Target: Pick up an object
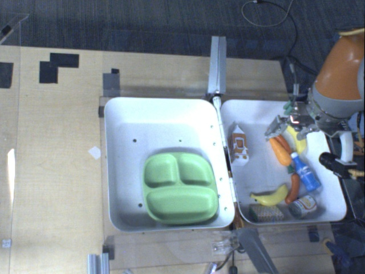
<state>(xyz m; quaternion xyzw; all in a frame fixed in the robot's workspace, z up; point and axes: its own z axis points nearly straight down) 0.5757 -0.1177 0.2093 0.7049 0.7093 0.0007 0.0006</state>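
- The claw (292, 123) hangs over the upper right part of the right shallow white plastic bin (251, 110); its prongs look spread and hold nothing.
- The orange carrot-shaped toy (280, 150) lies just below-left of the claw, its long axis running from upper left to lower right; it looks the nearest pick.
- A small yellow toy (297, 140) touches the carrot's right side and could crowd a grasp.
- Lower in the frame lie a blue plastic bottle (304, 174), a yellow banana (272, 196) and a small white carton (239, 144), further left.
- The left white bin (122, 124) holds a green divided plastic tray (179, 186), well apart.
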